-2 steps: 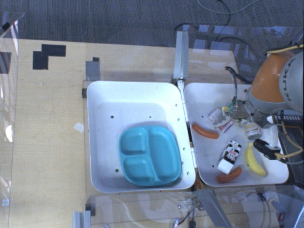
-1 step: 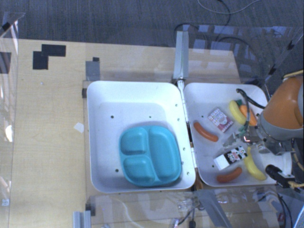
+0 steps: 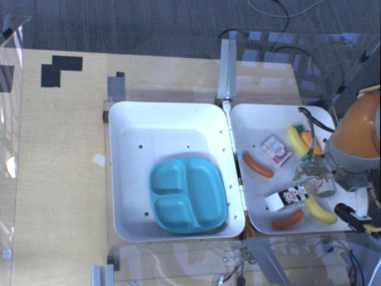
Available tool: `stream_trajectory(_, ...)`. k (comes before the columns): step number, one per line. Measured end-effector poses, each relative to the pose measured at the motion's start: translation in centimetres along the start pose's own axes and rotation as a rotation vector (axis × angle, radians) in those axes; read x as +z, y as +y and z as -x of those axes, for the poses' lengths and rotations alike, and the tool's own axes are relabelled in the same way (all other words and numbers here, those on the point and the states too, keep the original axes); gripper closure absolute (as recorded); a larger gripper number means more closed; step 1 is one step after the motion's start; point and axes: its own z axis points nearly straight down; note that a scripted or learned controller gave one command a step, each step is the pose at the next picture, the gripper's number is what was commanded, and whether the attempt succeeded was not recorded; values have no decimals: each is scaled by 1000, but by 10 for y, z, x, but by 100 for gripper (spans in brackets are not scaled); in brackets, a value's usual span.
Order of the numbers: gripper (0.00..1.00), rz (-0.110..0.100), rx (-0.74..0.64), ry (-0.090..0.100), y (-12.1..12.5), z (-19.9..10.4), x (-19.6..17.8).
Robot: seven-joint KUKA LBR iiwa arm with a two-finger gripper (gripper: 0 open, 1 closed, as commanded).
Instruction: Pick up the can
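Two white bins sit side by side on your desk [image 3: 59,159]. The left bin [image 3: 128,118] carries just a blue divided tray [image 3: 187,195] toward its near edge. In the right bin [image 3: 256,216] you have a sausage [image 3: 257,165] near the left wall, a small patterned packet [image 3: 276,149], a yellow banana [image 3: 296,140] toward the far side, a second sausage [image 3: 287,220] at the near edge and another banana [image 3: 319,210] beside it. The can [image 3: 287,197] lies on its side between them, near the bin's near edge, resting on the floor. The end effector [image 3: 314,177] hangs just above and right of it; I judge it empty, and you cannot tell its opening. The grasp and the lift are both left to do.
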Motion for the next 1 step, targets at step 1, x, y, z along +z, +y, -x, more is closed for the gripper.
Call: stream_trajectory(1, 100, -1, -37, 9, -20, 29, 10)
